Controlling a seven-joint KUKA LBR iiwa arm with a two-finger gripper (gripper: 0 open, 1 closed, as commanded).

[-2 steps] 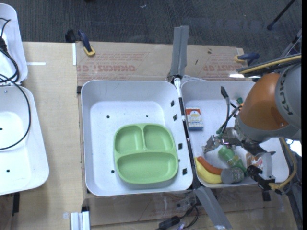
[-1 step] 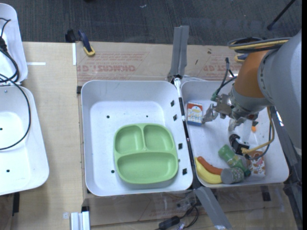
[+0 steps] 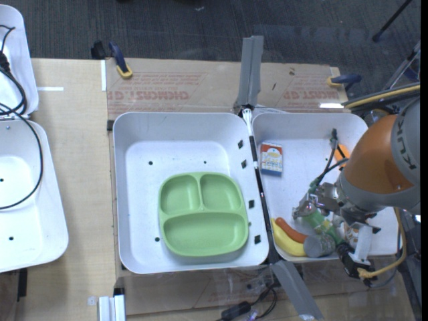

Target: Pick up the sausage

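The sausage (image 3: 291, 229) lies on a banana (image 3: 286, 241) at the right bin's (image 3: 301, 146) near edge, beside my gripper (image 3: 314, 214); its state I cannot tell. Left bin holds 1 green plate (image 3: 202, 214).

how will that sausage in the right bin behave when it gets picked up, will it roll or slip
The sausage looks like a smooth, rounded toy, so it may slip out of a pinch near its ends. Its cylindrical shape suggests it could roll if nudged, though the banana lying against it may check that. It is small, so probably light and stiff.
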